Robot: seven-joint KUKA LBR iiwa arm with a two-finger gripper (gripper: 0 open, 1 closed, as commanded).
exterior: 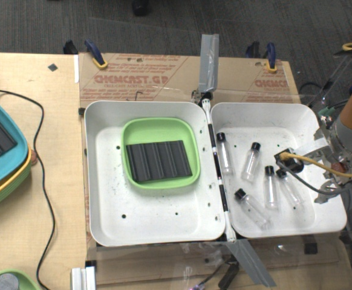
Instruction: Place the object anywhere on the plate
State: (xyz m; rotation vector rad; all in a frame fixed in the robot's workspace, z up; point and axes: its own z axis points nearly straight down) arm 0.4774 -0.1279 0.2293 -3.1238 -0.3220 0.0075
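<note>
A square green plate point(189, 134) lies in the left bin point(103, 186) with a black ribbed pad point(159, 161) on it. In the right bin point(267, 122) lie several clear vials with black caps: one along the left wall point(222, 154), one near the middle point(250, 161), one upright-looking point(270, 187), one toward the front point(249, 205), and one under the robot's hardware point(292, 190). My gripper point(332, 177) hangs low over the right edge of the right bin, just right of the vials. Nothing can be seen held in it.
A stack of teal and yellow plates point(3, 156) sits on the wooden bench at the far left, with a black cable point(43, 162) trailing past it. Cardboard point(140, 77) held by clamps lies behind the bins.
</note>
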